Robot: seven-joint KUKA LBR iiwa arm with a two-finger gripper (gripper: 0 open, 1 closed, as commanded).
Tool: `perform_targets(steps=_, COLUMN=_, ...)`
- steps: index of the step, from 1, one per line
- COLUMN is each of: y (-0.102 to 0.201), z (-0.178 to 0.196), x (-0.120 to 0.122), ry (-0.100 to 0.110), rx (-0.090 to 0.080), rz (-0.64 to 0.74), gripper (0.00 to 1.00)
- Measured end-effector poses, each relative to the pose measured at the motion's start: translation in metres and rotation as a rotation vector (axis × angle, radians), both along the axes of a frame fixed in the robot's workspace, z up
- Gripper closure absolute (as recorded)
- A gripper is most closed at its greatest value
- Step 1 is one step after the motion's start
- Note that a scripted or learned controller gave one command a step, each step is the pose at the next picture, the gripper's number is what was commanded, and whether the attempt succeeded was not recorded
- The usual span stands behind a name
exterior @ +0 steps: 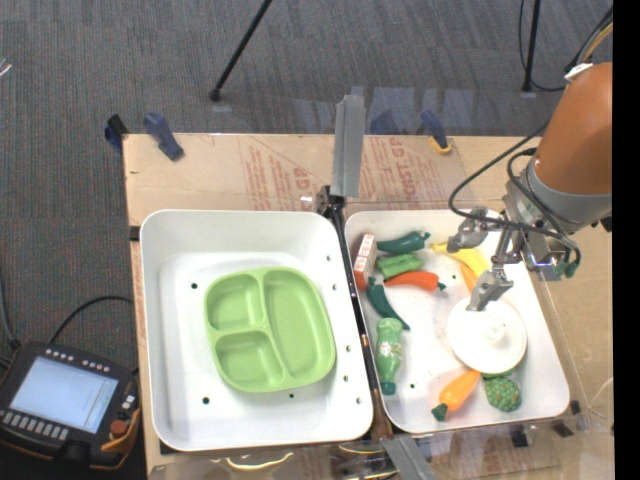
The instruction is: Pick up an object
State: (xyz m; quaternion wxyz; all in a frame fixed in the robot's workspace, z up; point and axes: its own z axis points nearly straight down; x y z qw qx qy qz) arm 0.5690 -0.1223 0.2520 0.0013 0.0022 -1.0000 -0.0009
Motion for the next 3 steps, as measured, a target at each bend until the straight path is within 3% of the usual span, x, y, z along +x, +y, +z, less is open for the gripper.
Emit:
perform_targets(steps=1, y=0.029, z=-0.119, x=0.047, ry=0.010, rx=0.003, rz=0.057, gripper=0.00)
perform_targets(steps=2, y=-0.001, z=-0.169, x=-0.019, ry=0.005, rx=0.002, rz=0.099, gripper=0.00)
perform_targets(steps=3, y=-0.025, z=-0.163, x=-0.082, ry=-0.016, rx=-0.001, rz=-0.116, gripper=0.00)
